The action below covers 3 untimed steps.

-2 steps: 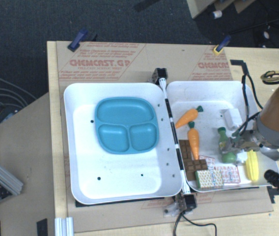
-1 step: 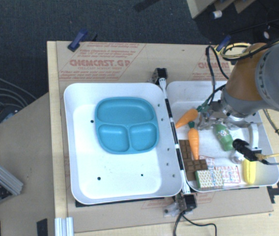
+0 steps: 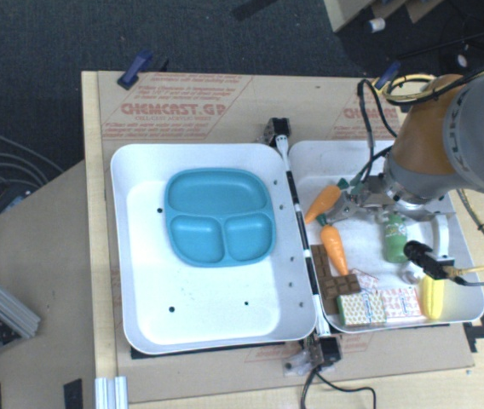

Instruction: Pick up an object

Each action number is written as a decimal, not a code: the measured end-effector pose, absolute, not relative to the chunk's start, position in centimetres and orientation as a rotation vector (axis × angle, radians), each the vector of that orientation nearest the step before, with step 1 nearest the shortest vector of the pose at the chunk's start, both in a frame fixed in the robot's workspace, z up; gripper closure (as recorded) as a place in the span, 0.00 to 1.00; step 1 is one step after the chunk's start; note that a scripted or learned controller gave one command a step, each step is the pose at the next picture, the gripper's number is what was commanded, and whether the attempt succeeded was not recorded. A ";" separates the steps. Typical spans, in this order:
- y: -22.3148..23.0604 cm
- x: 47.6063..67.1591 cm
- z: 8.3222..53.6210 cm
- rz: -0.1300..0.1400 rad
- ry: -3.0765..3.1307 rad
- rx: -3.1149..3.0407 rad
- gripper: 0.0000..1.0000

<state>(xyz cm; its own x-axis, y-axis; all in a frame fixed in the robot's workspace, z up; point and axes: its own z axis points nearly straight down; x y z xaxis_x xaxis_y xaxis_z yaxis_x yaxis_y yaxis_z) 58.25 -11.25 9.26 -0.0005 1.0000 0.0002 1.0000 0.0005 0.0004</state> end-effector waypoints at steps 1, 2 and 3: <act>-10.7 66.3 8.4 -0.009 2.228 2.226 0.00; -10.9 66.0 9.2 -0.023 2.233 2.227 1.00; -2.4 66.8 18.7 0.006 2.224 2.216 1.00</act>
